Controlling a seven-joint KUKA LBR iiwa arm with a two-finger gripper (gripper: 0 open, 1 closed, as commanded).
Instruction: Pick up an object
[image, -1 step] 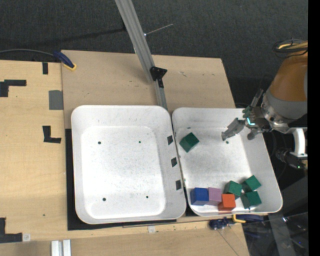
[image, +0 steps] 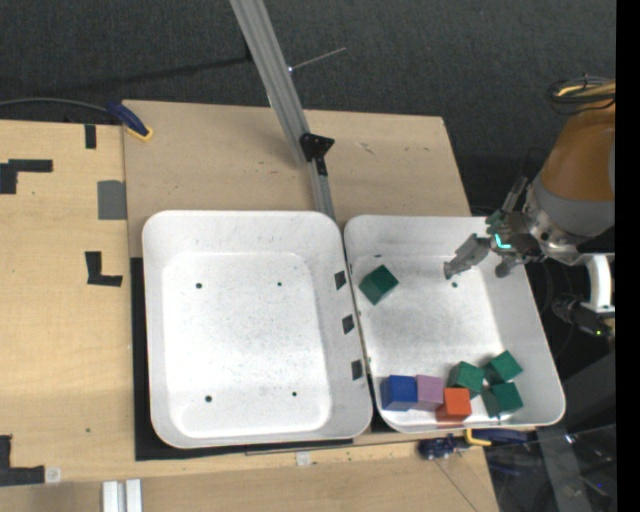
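Note:
In the right bin a green block lies alone near the upper left. Along the bin's front edge sits a cluster: a blue block, a pale purple block, an orange block and three green blocks. My gripper hangs over the bin's upper right part, open, with nothing between its fingers. It is to the right of the lone green block and well behind the cluster.
The left bin adjoins the right one. A slanted metal bar with a black clamp runs down to the seam between the bins. The wooden bench extends to the left.

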